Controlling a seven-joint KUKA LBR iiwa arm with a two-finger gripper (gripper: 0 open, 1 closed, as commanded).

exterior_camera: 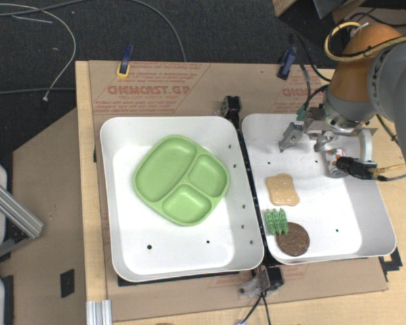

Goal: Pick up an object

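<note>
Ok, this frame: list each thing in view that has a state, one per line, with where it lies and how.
green divided plate: flat, right side up, in the left bin.
tan cracker-shaped piece: lying flat in the right bin, untouched.
green ridged piece: lying flat, touching the brown round piece.
gripper: above the right bin's far end, holding nothing.

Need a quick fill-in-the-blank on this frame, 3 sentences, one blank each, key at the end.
1. The green divided plate lies in the ____ bin.
2. The plate has ____ compartments.
3. The tan cracker-like piece, the small green item and the brown disc lie in the ____ bin.

Missing words: left; three; right
</note>
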